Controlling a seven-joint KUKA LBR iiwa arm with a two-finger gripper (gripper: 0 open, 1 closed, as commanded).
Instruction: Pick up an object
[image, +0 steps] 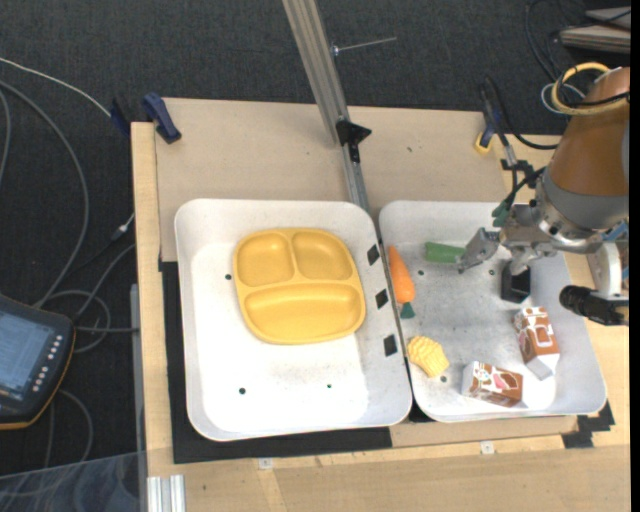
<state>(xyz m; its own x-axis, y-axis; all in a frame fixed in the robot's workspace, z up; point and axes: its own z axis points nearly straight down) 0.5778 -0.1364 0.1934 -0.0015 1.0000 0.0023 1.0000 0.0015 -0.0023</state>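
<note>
The right bin holds several small objects. An orange carrot lies along its left wall. A green block sits near the back. A yellow corn piece is near the front left. Two brown-and-white cartons, one at the front and one to the right, sit toward the front right. My gripper hangs low over the back of this bin, just right of the green block. It is open, with nothing between its fingers.
The left bin carries a yellow divided plate. A metal post rises from the bench behind the gap between the bins. Blue clamps grip the bench's back edge. Cables hang near the arm at the right.
</note>
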